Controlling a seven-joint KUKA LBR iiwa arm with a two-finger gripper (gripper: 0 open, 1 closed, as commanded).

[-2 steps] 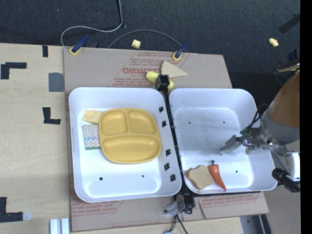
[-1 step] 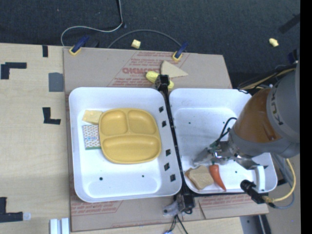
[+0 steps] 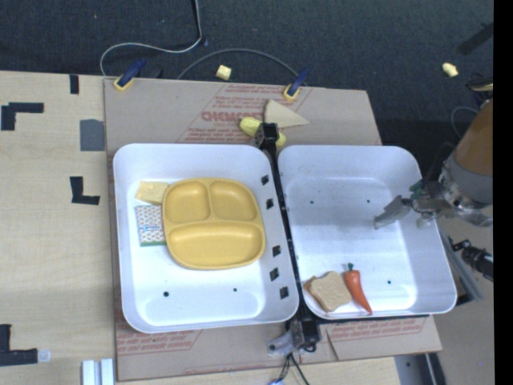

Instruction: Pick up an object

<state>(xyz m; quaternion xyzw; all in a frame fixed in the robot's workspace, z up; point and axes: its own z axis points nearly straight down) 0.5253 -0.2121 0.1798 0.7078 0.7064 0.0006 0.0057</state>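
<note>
In the right bin point(image 3: 337, 175), a toy bread slice point(image 3: 328, 292) and an orange carrot point(image 3: 357, 289) lie side by side near the front wall. My gripper point(image 3: 406, 212) hangs over that bin's right side, well behind the carrot and apart from it. Its two fingers are spread open, with nothing between them. The left bin point(image 3: 192, 311) holds a yellow divided plate point(image 3: 214, 223). A pale yellow cheese slice point(image 3: 150, 191) and a small patterned box point(image 3: 149, 224) are tucked along the plate's left side.
Behind the bins, a tan wedge point(image 3: 286, 115) and a small yellow piece point(image 3: 251, 124) rest on the cardboard sheet point(image 3: 200, 111). Black clips point(image 3: 270, 137) join the bins along their shared wall. A cable point(image 3: 192, 22) runs across the dark floor at the back.
</note>
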